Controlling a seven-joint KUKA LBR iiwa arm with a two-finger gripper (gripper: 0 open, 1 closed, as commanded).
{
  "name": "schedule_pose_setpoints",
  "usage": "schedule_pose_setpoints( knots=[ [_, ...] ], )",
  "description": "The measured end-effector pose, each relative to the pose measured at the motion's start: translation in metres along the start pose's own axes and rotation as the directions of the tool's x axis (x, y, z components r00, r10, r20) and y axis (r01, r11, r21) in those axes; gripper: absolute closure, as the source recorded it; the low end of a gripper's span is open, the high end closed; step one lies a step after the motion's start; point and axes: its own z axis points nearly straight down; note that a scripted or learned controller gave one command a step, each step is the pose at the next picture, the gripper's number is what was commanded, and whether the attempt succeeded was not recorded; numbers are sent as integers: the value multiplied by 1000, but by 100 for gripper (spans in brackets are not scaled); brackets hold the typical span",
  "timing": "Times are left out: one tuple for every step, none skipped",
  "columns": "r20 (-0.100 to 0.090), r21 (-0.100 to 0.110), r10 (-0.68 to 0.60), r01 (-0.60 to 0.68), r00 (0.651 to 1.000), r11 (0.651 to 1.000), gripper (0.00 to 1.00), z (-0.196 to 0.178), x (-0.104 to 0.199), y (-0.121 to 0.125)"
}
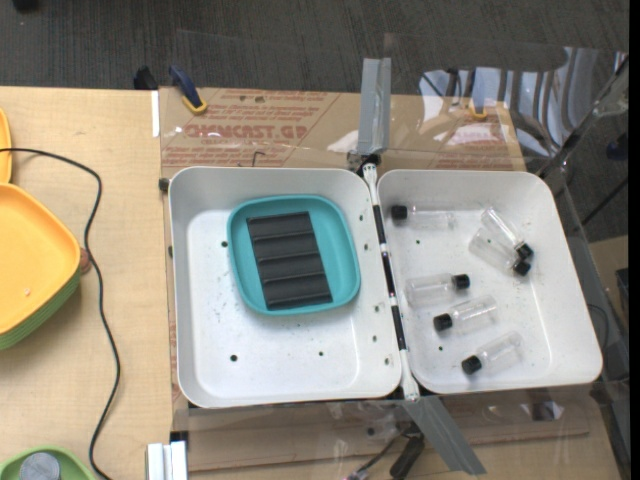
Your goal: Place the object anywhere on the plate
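Two shallow white bins were seen side by side on a wooden bench (100,368), viewed from above at a slant. In the left bin (200,348) a teal plate (293,253) had been set, its centre taken up by a dark ribbed insert (288,259). Five clear vials with black caps were scattered across the right bin (560,358): one near the top left (420,213), one tilted at the upper right (503,240), and three lower down (440,285) (463,315) (491,353), all well apart from the plate. Brown cardboard (260,118) was laid behind the bins, dark grey carpet (300,18) beyond it. Stacked orange and green dishes (30,268) and a black cable (103,298) were recorded on the bench at left. The state of the gripper could not be told.
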Motion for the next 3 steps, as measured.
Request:
schedule_pose_setpoints(
  knots=[
    [0,0,102,-102,995,995,0,0,2,34],
    [0,0,195,-195,981,981,0,0,18,65],
    [0,2,293,-293,956,956,0,0,15,64]
  ],
)
